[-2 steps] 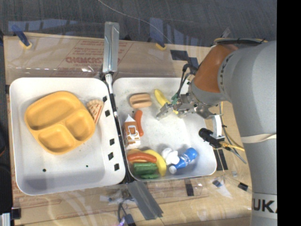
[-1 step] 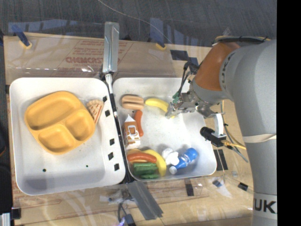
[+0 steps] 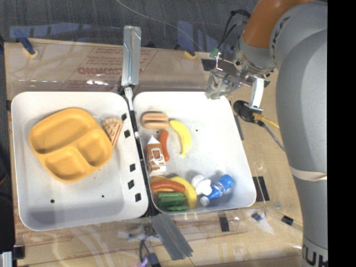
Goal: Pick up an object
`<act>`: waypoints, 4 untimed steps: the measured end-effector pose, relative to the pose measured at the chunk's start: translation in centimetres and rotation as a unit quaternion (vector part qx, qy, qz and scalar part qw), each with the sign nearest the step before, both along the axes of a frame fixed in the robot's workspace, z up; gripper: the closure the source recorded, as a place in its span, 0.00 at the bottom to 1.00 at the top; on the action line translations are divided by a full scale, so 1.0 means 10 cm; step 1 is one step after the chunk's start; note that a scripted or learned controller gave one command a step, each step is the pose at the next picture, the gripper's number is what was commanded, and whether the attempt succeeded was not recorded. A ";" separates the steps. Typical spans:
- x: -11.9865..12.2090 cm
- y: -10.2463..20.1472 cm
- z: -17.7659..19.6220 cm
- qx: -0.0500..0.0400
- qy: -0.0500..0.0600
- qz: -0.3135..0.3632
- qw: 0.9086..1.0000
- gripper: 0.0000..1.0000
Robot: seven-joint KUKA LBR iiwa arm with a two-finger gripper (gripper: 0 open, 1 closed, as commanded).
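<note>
1. Step in hand: approach, nothing picked yet. The hand (image 3: 218, 87) hung at the back rim of the right bin (image 3: 240, 149), near its far right corner, above the bin floor and apart from every item.
2. Hand state: nothing sat between its tips; whether it was released or clenched I could not tell, as the tips blurred into the clear plastic there.
3. Candidate objects all lay in the right bin. Nearest the hand were the hot dog (image 3: 154, 119) and the banana (image 3: 182, 137), side by side at mid-bin, with bare floor to the banana's right.
4. Just below the hot dog lay a small orange-and-white bottle (image 3: 156, 152), close to the divider wall.
5. The front edge held a crowded cluster: a second banana (image 3: 187, 189) curled around red and green pieces (image 3: 168, 194), probably toy vegetables, and a blue-and-white bottle (image 3: 214, 188) just beside them.
6. Next move, as a judgement: travel forward and left over one item, then descend. The first banana looked the easiest pick; the front cluster risked a multi-item pinch.
7. The left bin (image 3: 25, 204) held a yellow compartment tray (image 3: 69, 143), nothing in its sections, and a waffle cone (image 3: 113, 129) touching its right edge.
</note>
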State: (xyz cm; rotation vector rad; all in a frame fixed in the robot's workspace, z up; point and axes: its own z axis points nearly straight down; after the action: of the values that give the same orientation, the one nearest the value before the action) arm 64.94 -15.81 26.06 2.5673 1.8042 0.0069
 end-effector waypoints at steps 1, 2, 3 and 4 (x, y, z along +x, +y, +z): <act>0.08 -0.34 0.53 0.000 0.002 -0.010 1.000 1.00; 0.08 -0.33 0.51 0.000 0.004 -0.008 1.000 0.00; -0.57 -0.36 -0.57 0.002 0.010 -0.070 0.998 0.00; -0.51 -0.06 -1.48 0.002 0.001 -0.256 0.967 0.00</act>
State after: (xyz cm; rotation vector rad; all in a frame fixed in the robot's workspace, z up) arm 59.86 -16.41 11.23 2.9461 1.0883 0.0073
